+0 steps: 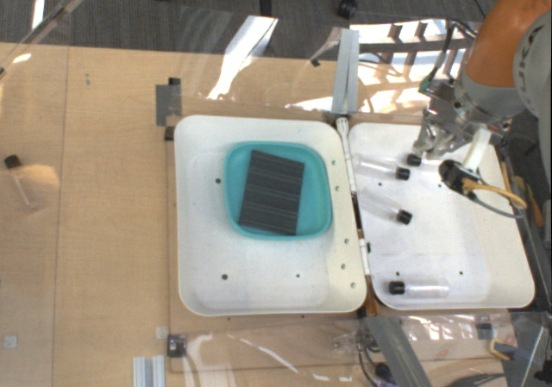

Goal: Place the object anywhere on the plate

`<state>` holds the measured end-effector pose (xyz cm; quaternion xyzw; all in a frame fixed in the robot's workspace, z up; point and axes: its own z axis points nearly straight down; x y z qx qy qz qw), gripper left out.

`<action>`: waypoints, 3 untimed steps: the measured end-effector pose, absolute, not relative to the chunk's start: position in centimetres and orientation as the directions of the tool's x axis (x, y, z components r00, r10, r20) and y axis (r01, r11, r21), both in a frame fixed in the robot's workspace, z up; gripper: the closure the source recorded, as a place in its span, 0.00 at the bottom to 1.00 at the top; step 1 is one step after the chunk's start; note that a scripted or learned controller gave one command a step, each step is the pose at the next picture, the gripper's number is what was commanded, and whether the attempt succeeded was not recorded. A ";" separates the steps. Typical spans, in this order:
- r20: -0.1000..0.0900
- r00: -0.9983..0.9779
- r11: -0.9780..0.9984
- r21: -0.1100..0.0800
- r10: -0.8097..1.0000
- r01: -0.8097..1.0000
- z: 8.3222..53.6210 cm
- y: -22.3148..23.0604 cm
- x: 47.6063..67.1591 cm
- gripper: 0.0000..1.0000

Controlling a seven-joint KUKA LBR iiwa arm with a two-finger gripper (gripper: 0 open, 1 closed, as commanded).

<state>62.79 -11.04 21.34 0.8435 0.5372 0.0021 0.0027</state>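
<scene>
The dark ribbed block (272,193) already lies flat on the teal plate (235,171), well inside its rim and slightly turned, so the placing looks done to me. The plate sits in the middle of the left bin (203,277), which keeps it steady and within reach. Over in the right bin (509,290), three clear tubes with black caps (416,288) lie scattered, apart from one another. The pincer (429,146) hangs above that bin's far corner, close to one tube; whether it is wide or narrow I cannot tell, and nothing shows between its tips.
</scene>
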 end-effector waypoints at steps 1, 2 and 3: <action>0.001 0.423 -0.423 0.007 0.906 0.906 21.4 -11.0 62.8 0.00; 0.001 0.423 -0.423 0.007 0.906 0.906 21.4 -11.1 62.8 0.00; 0.001 0.423 -0.423 0.007 0.906 0.906 21.4 -11.1 62.8 0.00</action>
